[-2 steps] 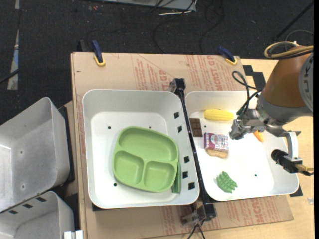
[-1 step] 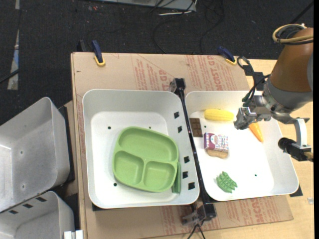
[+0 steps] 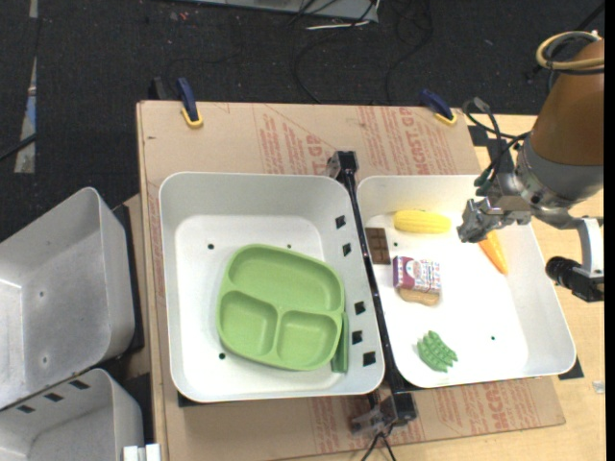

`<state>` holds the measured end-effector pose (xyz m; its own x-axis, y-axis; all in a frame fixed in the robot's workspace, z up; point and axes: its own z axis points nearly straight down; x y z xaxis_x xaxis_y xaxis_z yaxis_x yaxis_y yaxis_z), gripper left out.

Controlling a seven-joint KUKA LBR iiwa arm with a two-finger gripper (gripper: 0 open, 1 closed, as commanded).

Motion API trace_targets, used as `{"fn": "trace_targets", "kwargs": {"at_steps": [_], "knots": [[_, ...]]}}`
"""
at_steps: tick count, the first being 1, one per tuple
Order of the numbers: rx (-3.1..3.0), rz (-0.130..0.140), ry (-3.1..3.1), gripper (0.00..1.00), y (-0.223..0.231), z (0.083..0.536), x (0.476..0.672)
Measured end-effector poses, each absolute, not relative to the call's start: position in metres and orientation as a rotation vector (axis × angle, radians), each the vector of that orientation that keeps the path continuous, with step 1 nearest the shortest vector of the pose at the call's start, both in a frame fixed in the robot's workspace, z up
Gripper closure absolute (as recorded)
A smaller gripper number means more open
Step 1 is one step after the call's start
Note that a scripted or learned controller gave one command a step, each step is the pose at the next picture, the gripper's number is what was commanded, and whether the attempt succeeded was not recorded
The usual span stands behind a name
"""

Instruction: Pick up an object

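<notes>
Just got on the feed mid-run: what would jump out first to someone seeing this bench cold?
Probably the green divided tray lying in the left bin, the largest splash of colour. Next, the arm's gripper at the right bin's upper right, hanging just above an orange carrot, with a yellow corn cob to its left. A small carton and green pea pods lie lower down.

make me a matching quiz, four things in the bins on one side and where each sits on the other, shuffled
Things:
1. green tray
2. corn cob
3. carrot
4. green pea pod

Places:
A. right bin, near its front edge
B. left bin
C. right bin, just below the gripper
D. right bin, near its back edge, left of the gripper

Pairs: 1-B, 2-D, 3-C, 4-A
</notes>
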<state>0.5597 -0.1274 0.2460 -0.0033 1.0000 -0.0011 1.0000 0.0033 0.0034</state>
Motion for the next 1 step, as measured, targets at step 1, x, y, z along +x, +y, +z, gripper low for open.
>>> {"fn": "trace_targets", "kwargs": {"at_steps": [1], "knots": [[2.214,0.001,2.232,1.00,-0.0691,0.2351,0.5610]]}}
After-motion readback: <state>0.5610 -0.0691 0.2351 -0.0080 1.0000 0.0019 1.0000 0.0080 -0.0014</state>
